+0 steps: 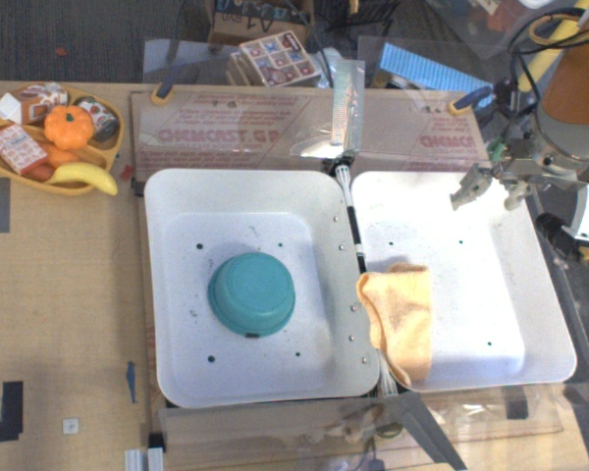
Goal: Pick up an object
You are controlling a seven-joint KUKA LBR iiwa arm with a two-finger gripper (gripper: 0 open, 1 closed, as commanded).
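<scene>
A teal bowl point(252, 293) lies upside down in the middle of the left bin point(177, 204). A yellow-orange cloth point(401, 319) is crumpled against the left wall of the right bin point(530, 292), draped toward its front edge. My gripper point(491, 188) hangs over the far right part of the right bin, well away from the cloth. Its two fingers are spread apart, and nothing is between them.
A yellow dish point(49, 145) of toy fruit, with an orange pumpkin and a banana, sits at the bench's far left. Cardboard sheets point(236, 126) line the back behind both bins. Cables and boxes crowd the area beyond.
</scene>
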